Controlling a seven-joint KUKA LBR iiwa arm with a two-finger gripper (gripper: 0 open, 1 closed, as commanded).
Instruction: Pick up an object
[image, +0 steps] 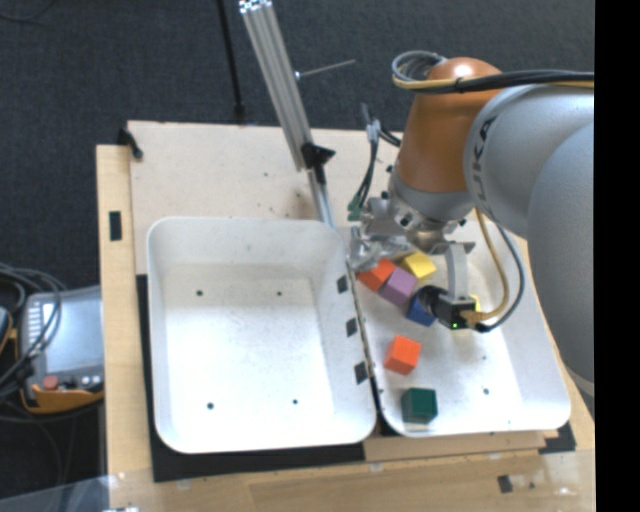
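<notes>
your jaws hover over the blocks in the right bin; you cannot tell their state.

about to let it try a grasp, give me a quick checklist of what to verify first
1. Blocks in the right bin: ok, orange, green, purple, yellow and blue blocks lie there.
2. Gripper over the right bin: ok, above the cluster near the divider.
3. Block held: cannot tell.
4. Loose targets: ok, orange and green blocks lie apart from the cluster.
5. Cluster spacing: not ok, purple, yellow and blue blocks are crowded together.
</notes>
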